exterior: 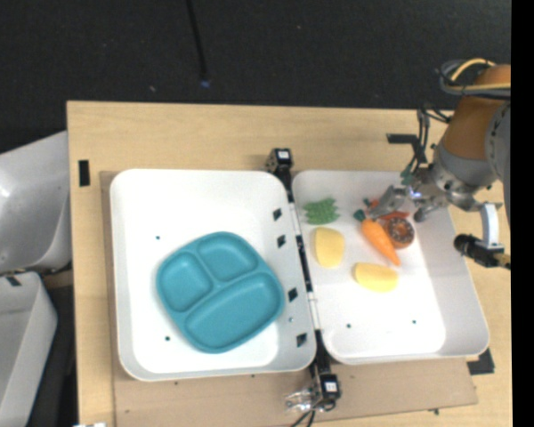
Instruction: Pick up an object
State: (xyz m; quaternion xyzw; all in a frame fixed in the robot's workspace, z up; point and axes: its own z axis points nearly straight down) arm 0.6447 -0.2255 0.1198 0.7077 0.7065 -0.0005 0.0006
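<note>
The right bin (427, 327) holds an orange carrot (379, 240), two yellow pieces (329, 246) (376, 277), a green leafy piece (320, 210) and a small reddish round object (400, 230). My gripper (394, 205) hangs low over the bin's far right part. It is just above the reddish object and the carrot's thick end. The arm's grey wrist and orange band (467, 132) reach in from the right behind it.
A blue divided plate (218, 290) lies in the left bin (133, 238). Black clips (280, 159) sit along the seam between the bins. The near half of the right bin is bare white floor.
</note>
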